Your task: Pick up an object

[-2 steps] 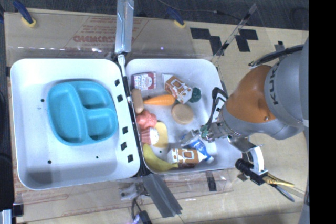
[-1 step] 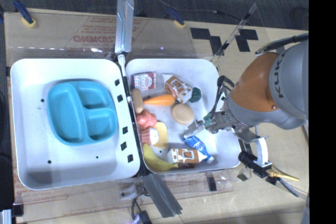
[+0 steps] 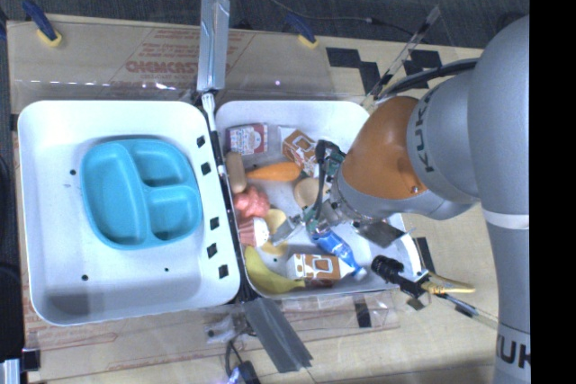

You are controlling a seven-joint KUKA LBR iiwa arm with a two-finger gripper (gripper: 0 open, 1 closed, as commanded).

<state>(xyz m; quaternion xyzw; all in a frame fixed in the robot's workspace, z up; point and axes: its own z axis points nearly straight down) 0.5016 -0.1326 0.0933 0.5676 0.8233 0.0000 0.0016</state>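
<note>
The arm's jaws [image 3: 310, 216] reached down into the right bin [image 3: 360, 114], hovering over a clutter of toy food; whether they were open or closed could not be told. Around them lay a carrot [image 3: 273, 172], a banana [image 3: 266, 277], a blue bottle [image 3: 337, 249] and small cartons [image 3: 247, 138]. A blue divided tray [image 3: 141, 191] sat in the left bin [image 3: 45, 220].

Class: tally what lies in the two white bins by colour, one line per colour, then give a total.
Blue: 2, tray, bottle
Orange: 1, carrot
Yellow: 1, banana
Pink: 1, lump
Brown-and-white: 3, cartons
Total: 8
</note>
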